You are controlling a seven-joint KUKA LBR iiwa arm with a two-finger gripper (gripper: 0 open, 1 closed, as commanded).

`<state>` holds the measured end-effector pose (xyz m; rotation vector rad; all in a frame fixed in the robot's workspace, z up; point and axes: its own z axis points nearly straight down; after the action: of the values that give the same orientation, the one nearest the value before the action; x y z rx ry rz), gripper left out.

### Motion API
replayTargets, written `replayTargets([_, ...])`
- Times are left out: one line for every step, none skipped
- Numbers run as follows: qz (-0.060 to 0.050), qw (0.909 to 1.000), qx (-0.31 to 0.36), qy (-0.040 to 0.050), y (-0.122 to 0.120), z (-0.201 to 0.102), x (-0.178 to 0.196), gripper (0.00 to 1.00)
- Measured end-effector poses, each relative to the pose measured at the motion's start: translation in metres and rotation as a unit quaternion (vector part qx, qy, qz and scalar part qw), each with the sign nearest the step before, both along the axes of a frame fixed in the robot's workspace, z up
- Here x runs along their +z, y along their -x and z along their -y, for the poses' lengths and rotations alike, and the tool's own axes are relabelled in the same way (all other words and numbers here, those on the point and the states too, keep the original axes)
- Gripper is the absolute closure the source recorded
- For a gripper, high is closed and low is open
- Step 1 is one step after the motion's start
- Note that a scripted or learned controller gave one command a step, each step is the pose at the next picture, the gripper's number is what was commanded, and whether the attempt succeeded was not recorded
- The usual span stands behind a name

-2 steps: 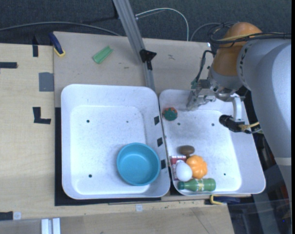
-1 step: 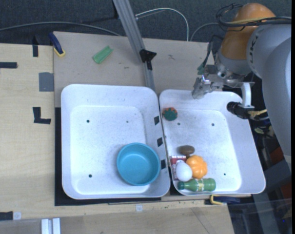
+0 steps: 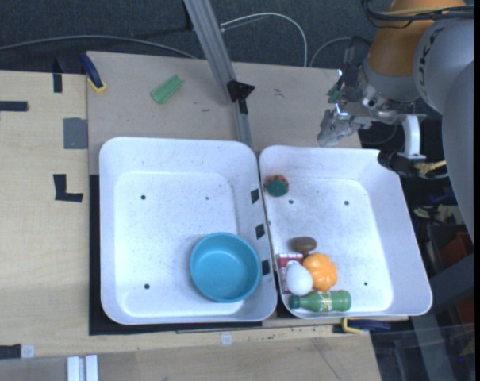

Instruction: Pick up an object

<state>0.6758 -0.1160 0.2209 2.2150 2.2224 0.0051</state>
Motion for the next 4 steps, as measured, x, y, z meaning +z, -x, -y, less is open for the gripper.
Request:
replayTargets([0.000, 1.0000, -0.001, 0.0000, -0.001, 0.000, 0.046, 1.00])
replayTargets([-0.004, 1.0000, 0.001, -0.0010, 0.026, -0.058, 0.040, 1.00])
replayTargets([-0.004, 1.0000, 0.001, -0.0011, 0.051, -0.106, 0.043, 1.00])
replayTargets([-0.005, 1.0000, 0.001, -0.0004, 0.075, -0.143, 0.030, 1.00])
